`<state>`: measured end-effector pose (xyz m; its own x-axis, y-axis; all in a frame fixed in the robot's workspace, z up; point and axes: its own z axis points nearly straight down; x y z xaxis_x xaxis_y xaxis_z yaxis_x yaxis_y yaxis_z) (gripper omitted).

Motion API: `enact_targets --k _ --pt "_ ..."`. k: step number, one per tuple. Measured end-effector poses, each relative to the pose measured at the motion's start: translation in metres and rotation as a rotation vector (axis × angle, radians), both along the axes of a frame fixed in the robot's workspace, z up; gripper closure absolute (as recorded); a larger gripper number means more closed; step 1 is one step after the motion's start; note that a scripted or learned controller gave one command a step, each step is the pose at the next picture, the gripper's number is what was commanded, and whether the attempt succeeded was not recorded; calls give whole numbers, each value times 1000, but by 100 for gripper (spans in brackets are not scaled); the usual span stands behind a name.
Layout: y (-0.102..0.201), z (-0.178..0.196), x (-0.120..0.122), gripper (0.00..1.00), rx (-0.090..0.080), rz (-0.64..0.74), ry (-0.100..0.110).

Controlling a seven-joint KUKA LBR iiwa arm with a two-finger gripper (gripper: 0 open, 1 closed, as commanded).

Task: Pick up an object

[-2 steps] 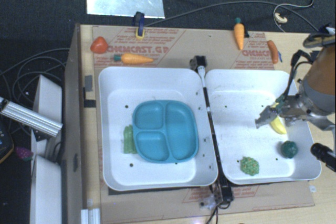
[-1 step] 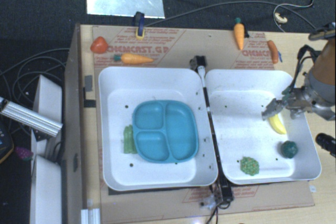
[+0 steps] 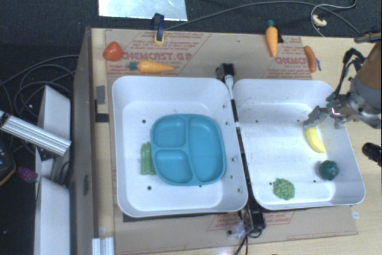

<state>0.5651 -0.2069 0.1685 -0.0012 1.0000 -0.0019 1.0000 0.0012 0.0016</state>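
Hand (image 3: 320, 117) hovers low in the right bin (image 3: 262, 98), fingers spread and grasping nothing, tips just above the banana (image 3: 314, 139), seemingly lined up to straddle it.

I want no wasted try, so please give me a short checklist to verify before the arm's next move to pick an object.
1. Target near: the curved yellow banana lies in the right white bin, just below the two-finger gripper: ok.
2. Object between the fingers: none seen: not ok.
3. Finger opening: cannot tell.
4. Space around the banana: the dark green ball and the bumpy green piece lie apart from it: ok.
5. Gripper height above the bin floor: cannot tell.
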Motion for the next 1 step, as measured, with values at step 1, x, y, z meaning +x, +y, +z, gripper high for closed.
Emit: enact_targets --k 1 --pt "1 -84 26 0 1 2 0"
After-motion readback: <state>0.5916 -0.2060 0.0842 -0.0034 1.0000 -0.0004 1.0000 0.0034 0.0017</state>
